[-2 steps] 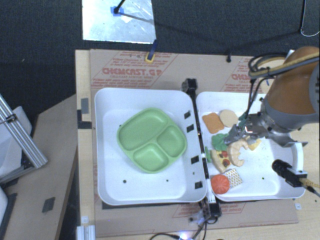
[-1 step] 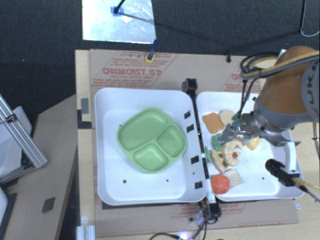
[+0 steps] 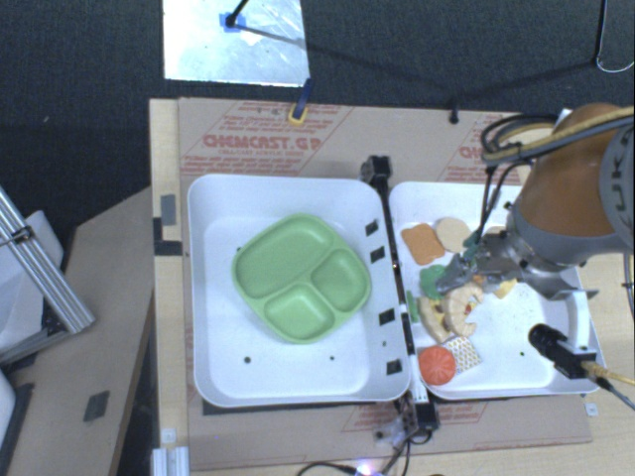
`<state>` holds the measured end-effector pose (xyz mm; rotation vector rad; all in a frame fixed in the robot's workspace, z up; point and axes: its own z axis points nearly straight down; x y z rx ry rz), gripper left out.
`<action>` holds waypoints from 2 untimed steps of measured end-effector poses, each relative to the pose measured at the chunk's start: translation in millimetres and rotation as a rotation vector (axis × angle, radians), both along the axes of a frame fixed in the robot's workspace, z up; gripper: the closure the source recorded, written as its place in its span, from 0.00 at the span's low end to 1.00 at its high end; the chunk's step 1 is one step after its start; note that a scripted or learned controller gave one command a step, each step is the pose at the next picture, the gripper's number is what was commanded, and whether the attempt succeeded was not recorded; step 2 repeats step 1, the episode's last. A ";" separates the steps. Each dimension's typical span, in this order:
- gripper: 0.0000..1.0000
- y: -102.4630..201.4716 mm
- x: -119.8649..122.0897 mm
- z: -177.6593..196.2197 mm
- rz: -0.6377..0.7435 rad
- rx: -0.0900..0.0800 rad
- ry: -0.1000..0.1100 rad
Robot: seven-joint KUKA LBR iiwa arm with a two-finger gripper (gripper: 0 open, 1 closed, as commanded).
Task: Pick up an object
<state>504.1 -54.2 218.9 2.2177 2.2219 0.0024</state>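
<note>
Ball (image 3: 437,365): red and round, at the near edge of the right bin, close to the wall between the two bins.
Checkered piece (image 3: 463,353): small, pale and gridded, touching the ball on its right.
Yellow pieces (image 3: 442,317): pale curved bits in a heap just beyond the ball, directly under the tool.
Gripper (image 3: 464,271): low over the heap, its tip at the far end of the yellow pieces. How wide it stands, and whether it grips anything, cannot be told from this angle.
Green piece (image 3: 430,282): small and dark green, just left of the gripper tip, beside the heap.
Brown slab (image 3: 423,243): flat and orange-brown, lying beyond the green piece.
Beige disc (image 3: 452,232): pale and rounded, touching the slab on its right.
Right bin (image 3: 516,350): white and shallow; all these loose things lie in its left half.
Green plate (image 3: 298,276): light green with three compartments, alone in the middle of the left bin (image 3: 223,266).
Arm (image 3: 571,196): grey and orange, reaching in over the right bin's far right side.
Cardboard (image 3: 258,142): brown printed sheet under both bins.
Silver sheet (image 3: 233,28): shiny square on the dark floor, farthest off.
</note>
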 end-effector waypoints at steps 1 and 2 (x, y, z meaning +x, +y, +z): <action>1.00 -3.7 0.2 13.0 0.002 0.001 0.001; 1.00 -3.7 0.2 13.0 0.002 0.001 0.001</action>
